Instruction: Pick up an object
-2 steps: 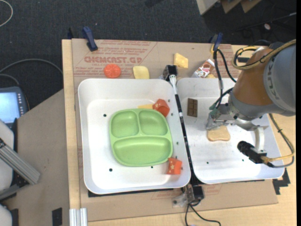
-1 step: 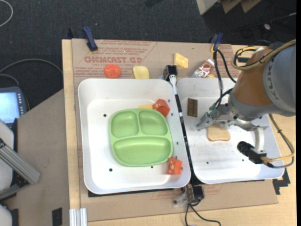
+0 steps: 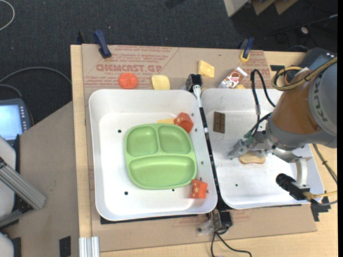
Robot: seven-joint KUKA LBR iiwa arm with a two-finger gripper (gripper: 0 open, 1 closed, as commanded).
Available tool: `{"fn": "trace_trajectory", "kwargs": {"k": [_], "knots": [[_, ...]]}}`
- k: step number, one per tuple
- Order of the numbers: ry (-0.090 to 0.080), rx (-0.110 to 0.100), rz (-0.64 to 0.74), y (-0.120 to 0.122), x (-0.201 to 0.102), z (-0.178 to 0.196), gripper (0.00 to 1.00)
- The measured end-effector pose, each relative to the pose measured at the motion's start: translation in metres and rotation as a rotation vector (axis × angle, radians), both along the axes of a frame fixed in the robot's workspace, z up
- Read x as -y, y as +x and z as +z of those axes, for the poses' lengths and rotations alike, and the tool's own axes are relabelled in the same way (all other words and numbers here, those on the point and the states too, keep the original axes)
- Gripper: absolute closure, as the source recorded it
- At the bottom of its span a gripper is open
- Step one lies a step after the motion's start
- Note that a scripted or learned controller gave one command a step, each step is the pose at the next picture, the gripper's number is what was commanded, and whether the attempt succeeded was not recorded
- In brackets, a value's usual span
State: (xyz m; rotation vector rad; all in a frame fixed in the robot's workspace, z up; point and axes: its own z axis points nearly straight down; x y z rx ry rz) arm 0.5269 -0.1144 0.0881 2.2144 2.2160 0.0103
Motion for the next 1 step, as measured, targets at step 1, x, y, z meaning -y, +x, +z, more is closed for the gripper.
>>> {"fn": "trace_trajectory", "kwargs": {"k": [1], "knots": [[-0.005, 0.000, -0.004, 0.0144, 0.0552, 0.0865, 0.00]]}}
